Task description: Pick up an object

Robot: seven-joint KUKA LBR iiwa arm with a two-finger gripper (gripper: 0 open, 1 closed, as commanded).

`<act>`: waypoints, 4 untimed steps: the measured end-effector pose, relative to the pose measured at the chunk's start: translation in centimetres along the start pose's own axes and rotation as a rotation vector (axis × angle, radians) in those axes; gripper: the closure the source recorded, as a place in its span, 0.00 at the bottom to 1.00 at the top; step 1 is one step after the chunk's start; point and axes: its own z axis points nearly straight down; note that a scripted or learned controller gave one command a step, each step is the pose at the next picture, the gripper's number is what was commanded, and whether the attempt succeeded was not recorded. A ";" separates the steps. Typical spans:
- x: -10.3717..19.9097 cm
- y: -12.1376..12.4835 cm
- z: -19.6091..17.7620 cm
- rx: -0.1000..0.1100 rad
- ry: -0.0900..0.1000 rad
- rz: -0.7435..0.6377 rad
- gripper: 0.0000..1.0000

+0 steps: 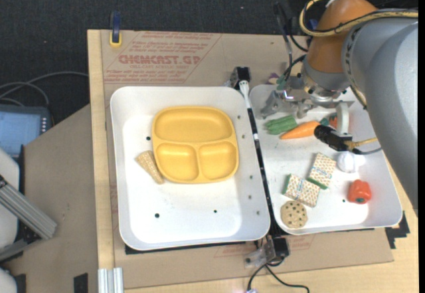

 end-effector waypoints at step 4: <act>-1.4 -7.7 0.0 -0.008 -0.003 0.001 0.00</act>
